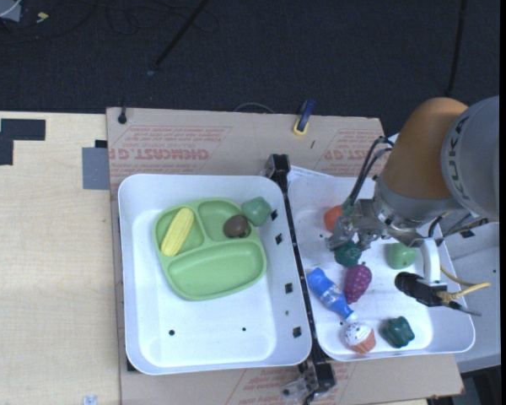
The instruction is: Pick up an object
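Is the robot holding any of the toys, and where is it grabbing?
Cannot be told. The gripper sits right above a dark green toy in the right bin, hiding any hold.

The divided tray (pixel 209 264) lies in the left bin (pixel 143 310). A corn cob (pixel 176 230) sits in its rear left compartment, a round fruit (pixel 236 226) in its rear right one, and a small cup (pixel 256 210) just beyond its rear right corner. Right of the tray, in the right bin (pixel 455 340), lie a bottle (pixel 329 292), a grape bunch (pixel 357 282) and a cupcake (pixel 357 337).
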Action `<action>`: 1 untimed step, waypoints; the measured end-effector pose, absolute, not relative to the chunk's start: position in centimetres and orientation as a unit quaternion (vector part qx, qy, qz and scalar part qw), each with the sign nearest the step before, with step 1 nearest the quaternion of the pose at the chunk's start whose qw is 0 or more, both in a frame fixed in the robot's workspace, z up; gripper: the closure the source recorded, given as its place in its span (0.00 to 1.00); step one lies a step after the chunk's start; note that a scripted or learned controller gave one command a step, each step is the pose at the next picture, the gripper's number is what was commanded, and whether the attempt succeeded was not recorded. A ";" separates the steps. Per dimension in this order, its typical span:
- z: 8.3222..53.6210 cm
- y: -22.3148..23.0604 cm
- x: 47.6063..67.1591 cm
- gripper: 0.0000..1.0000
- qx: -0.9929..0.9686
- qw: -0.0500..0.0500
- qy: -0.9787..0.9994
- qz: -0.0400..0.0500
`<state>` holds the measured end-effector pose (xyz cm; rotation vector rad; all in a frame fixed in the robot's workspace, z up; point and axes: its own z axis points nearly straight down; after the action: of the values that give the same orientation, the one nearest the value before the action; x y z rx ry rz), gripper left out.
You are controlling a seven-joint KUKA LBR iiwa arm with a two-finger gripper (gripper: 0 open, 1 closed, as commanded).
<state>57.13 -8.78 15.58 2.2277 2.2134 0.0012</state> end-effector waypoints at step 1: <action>21.6 -8.4 57.8 1.00 0.707 0.001 0.707 0.001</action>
<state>57.83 -8.38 21.60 2.2194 2.2194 0.0042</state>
